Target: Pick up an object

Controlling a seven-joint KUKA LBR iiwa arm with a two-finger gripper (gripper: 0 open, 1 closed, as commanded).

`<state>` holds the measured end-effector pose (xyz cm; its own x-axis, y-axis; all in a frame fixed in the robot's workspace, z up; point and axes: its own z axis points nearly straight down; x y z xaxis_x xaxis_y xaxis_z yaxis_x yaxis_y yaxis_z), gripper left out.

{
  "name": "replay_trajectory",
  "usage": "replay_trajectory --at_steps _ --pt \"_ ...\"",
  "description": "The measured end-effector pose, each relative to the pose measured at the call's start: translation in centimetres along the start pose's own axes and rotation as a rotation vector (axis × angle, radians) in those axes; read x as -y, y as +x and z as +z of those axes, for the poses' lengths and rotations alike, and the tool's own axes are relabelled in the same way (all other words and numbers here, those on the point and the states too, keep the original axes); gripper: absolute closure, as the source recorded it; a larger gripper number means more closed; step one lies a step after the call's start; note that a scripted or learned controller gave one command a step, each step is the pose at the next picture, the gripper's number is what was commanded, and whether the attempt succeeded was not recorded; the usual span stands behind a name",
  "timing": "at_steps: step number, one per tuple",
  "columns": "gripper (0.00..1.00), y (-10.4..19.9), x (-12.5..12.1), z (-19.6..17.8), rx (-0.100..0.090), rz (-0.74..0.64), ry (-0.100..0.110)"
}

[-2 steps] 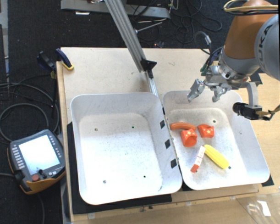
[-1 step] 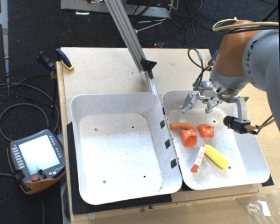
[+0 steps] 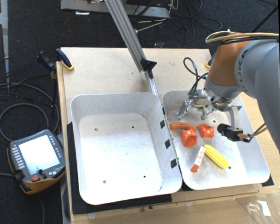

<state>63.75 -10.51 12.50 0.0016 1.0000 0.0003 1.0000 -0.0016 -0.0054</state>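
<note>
The yellow corn (image 3: 217,157) lies untouched; the jaws (image 3: 195,112) hang spread above the orange pieces (image 3: 189,137), so descent and closing come next

no legible text, labels or numbers anywhere
</note>
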Motion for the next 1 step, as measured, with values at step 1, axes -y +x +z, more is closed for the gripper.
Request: replay_trajectory --at_steps 1 --pt "1.00 -0.01 -0.18 -1.37 0.001 0.000 -0.007"
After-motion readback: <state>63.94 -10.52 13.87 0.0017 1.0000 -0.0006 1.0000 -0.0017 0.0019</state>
